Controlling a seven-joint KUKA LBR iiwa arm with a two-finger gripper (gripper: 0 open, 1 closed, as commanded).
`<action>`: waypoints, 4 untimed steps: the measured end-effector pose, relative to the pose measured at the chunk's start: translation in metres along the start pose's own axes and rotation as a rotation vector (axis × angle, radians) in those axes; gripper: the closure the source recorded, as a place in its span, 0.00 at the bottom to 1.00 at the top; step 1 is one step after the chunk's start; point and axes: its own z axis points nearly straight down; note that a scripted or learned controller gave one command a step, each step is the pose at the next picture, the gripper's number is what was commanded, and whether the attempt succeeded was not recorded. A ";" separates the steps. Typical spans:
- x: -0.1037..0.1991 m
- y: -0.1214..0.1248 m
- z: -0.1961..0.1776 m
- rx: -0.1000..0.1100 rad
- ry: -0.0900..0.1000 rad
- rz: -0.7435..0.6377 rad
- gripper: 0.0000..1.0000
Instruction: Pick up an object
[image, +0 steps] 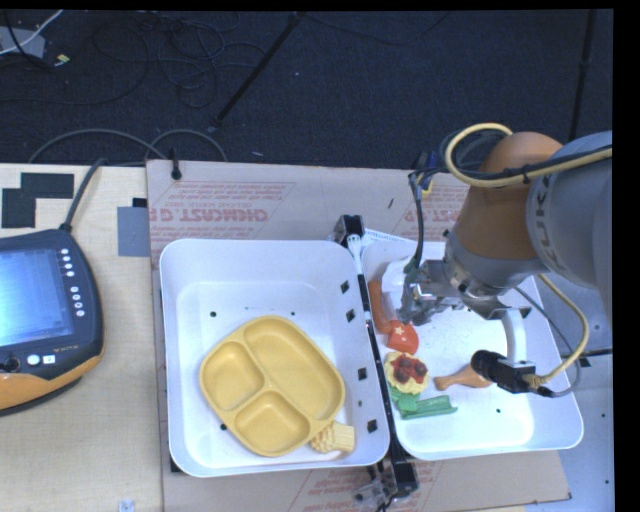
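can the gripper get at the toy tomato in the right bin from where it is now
Probably yes. The gripper hangs just above the toy tomato in the right bin, with nothing lying over it. The orange carrot-like piece and the bin divider crowd its left side, so room for a finger there looks tight.

Only readable text: red print on the cardboard sheet (262, 205) under the bins. It's upside down from this camera. The big line above the left bin (190, 290) seems to be a brand word, roughly "CHEMCRZT" plus a short suffix, but low res, so don't trust the letters. Smaller red lines beside and below it are too fine to read. More red print on the cardboard's lower edge (335, 490), also illegible. The teach pendant (40, 310) at left has a lit screen and a column of buttons; nothing on it resolves into characters.
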 end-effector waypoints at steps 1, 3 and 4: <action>0.099 0.001 0.007 0.008 0.001 -0.004 1.00; 0.251 0.027 -0.038 0.016 -0.004 -0.001 1.00; 0.249 0.028 -0.054 0.012 -0.006 -0.004 1.00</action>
